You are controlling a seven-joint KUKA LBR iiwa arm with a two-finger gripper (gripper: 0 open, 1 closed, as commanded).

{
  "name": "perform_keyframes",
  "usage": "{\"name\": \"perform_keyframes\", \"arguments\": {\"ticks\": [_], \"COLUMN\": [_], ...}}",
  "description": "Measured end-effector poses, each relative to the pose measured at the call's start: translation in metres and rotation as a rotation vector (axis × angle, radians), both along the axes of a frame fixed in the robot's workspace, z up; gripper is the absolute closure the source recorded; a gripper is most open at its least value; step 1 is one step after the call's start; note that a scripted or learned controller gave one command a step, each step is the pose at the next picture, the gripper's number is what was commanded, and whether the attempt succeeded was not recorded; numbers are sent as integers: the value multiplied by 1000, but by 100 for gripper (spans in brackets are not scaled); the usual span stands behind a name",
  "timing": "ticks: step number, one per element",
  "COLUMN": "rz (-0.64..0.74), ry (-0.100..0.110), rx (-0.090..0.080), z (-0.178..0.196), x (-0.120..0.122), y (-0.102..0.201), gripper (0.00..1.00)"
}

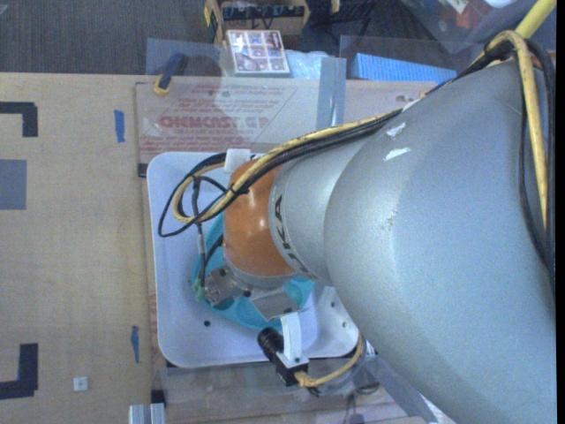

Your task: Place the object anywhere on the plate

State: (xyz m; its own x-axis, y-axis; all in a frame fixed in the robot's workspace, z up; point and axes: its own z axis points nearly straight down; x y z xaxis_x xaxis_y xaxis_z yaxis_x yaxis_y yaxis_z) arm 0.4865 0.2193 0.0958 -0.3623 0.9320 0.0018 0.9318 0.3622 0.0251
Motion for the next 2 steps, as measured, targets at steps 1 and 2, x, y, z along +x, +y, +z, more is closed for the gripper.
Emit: {"name": "perform_keyframes", "arguments": {"ticks": [1, 2], "rz": [138, 139], "ry": [21, 22], "rx": [-13, -13], "z": [163, 163], "x": [-1, -2], "y": [-46, -45], "gripper": [100, 0]}}
